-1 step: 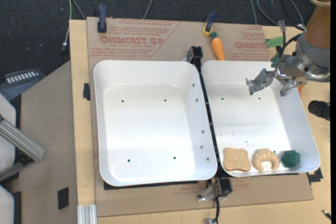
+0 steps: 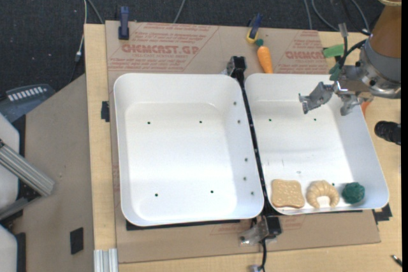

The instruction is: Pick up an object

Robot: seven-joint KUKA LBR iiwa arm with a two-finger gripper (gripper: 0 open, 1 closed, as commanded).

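My claw [image 2: 328,99] is hovering spread apart, upper right; cracker [image 2: 287,193], croissant [image 2: 322,194], and ball [image 2: 353,192] are lining the bin's [image 2: 306,143] lower edge.

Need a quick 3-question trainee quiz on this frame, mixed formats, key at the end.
1. True or false: the toast slice, croissant and green ball all lie along the near edge of the right bin.
2. Which item lies outside both bins, on the board behind them? A) the orange carrot B) the croissant C) the green ball
3. Fill in: the gripper hangs over the ____ part of the right bin, away from the three items.

Key: 1 true; 2 A; 3 far.
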